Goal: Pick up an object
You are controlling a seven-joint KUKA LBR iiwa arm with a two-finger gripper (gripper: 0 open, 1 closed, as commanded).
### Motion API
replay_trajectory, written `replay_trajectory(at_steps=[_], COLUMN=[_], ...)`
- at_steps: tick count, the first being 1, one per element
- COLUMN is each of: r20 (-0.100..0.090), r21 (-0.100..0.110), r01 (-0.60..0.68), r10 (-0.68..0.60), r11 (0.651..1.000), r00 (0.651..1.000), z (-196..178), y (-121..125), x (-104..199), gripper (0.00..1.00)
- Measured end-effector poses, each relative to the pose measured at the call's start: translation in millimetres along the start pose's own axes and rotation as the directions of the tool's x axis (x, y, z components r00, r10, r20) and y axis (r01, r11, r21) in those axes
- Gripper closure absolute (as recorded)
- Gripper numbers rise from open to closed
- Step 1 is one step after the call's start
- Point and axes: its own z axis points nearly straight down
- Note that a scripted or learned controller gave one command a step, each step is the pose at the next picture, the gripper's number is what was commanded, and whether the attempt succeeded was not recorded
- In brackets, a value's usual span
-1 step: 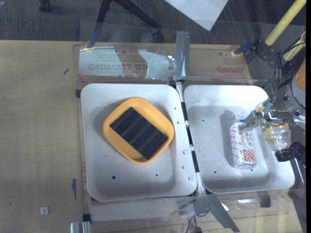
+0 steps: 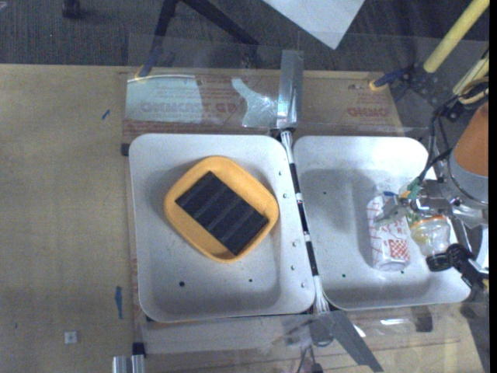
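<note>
At the right of the frame, the gripper (image 2: pixel 417 208) hovers over a red-and-white packet (image 2: pixel 390 243) in the right bin (image 2: pixel 342 278). Finger state: cannot tell. Step: approach; next, descend and close.

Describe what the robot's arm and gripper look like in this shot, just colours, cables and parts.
At the right edge, the arm shows an orange band with grey casing beneath it. Thin black cables loop beside it toward the wrist. The gripper is a cluster of small metallic and dark parts with tiny green and red spots on it. A black, rounded fitting juts out below it. Finer detail is too small to make out.
</note>
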Motion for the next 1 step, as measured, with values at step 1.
replay_trajectory(at_steps=[1], r20=[0.002], r21=[-0.006], r01=[0.101], r10=[-0.101], r11=[0.995], r00=[0.995], z=[103.1], y=[27.4], x=[2.9], gripper=[0.00])
